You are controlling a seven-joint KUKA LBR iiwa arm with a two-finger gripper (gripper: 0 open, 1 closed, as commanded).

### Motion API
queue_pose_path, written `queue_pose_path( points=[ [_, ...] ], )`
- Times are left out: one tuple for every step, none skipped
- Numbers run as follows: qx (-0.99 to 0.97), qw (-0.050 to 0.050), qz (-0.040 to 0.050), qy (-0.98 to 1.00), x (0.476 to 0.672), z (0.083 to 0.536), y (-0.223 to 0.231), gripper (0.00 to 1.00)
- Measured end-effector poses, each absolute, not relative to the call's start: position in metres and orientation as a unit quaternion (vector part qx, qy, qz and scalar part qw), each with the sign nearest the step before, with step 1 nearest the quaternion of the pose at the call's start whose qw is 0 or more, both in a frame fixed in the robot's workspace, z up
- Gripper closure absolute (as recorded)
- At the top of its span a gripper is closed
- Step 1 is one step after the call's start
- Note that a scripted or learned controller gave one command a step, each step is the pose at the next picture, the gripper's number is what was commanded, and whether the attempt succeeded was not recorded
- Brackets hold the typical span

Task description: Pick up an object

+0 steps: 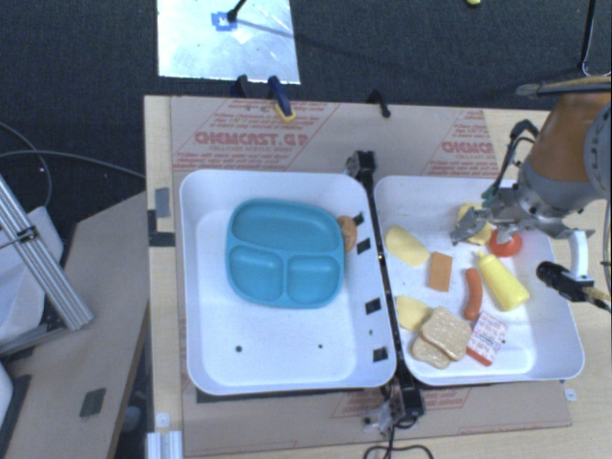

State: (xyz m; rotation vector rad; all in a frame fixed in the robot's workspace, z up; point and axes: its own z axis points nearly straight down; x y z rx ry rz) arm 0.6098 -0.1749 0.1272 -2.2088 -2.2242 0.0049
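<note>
End effector (475,226) partly masking yellow item (468,213), red item (506,244).

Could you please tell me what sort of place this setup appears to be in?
Probably a robotics lab workcell for pick-up trials: two white bins sit on a bench, the right one full of toy food such as a yellow bottle, and a grey arm reaches in.
</note>
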Motion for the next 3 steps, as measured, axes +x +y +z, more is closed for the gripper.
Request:
queue_pose_path(
  points=[
    [-0.706, -0.003, 0.0032, -0.709, 0.645, 0.087, -0.158, 0.00],
    [-0.707, -0.004, 0.0031, -0.707, 0.646, 0.103, -0.162, 1.00],
    [-0.702, -0.003, -0.0059, -0.712, 0.672, 0.191, -0.063, 1.00]
  ],
)
